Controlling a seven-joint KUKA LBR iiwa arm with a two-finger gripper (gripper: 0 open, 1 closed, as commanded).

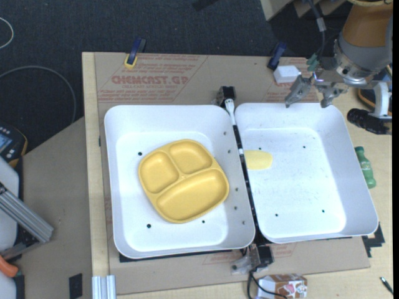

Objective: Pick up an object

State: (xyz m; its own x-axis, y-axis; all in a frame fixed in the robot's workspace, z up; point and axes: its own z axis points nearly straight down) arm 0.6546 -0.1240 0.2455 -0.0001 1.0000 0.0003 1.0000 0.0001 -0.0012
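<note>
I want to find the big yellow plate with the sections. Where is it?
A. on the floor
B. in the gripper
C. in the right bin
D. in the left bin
D: the yellow divided plate lies flat on the floor of the left bin, while the gripper hangs open over the far edge of the right bin.

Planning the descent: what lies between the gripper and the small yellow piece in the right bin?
In the camera view, only bare white bin floor separates the gripper from the small yellow piece.
</note>
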